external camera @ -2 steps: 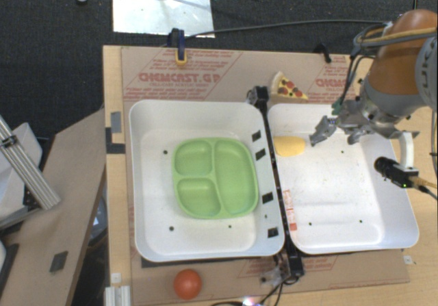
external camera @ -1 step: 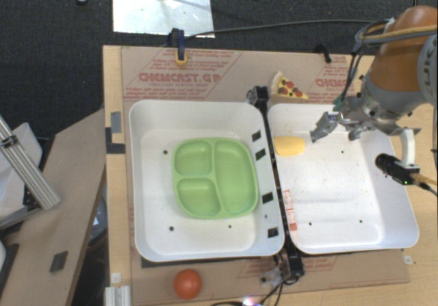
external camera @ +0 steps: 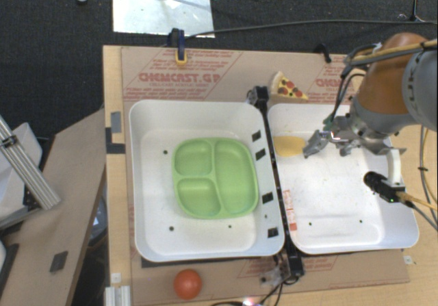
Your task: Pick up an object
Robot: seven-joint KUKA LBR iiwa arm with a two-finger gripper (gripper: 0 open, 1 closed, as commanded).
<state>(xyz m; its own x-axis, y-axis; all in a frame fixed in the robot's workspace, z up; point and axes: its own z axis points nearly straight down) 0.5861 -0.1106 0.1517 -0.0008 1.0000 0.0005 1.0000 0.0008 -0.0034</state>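
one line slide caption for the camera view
Gripper beside a flat yellow piece in the right white bin; green divided plate in the left white bin.

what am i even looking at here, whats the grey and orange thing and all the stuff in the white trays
One camera looks down at a slant on a bench with two shallow white bins. The grey and orange thing is a robot arm reaching in from the right; its gripper hangs over the right bin, beside a flat yellow piece. The left bin holds a green divided plate. A toy pizza slice lies behind the bins and an orange ball in front. Its job: pick something up.
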